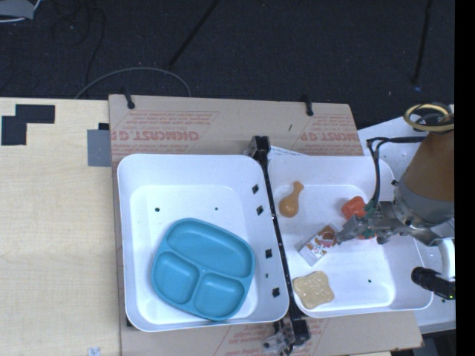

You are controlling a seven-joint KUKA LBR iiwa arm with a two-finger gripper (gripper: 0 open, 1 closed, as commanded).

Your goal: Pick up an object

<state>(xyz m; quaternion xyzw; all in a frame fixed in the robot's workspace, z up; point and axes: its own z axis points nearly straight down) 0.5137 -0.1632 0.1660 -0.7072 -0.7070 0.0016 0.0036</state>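
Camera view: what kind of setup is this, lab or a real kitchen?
Most likely a robot lab grasping bench, not a kitchen. Two white bins sit on cardboard and hold toy-like items: a blue divided plate and a tan toast-shaped piece. The gripper reaches into the right bin; dark carpet and loose cables lie behind.

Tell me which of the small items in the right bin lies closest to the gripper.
The small carton: the gripper is right at its upper end. The orange item comes second; the toast slice and the tan drumstick lie farther off.

A blue divided plate point(202, 268) fills most of the left bin point(137, 199). The right bin point(386, 291) offers open floor between a carton point(318, 245), toast point(313, 290) and a drumstick point(290, 199).
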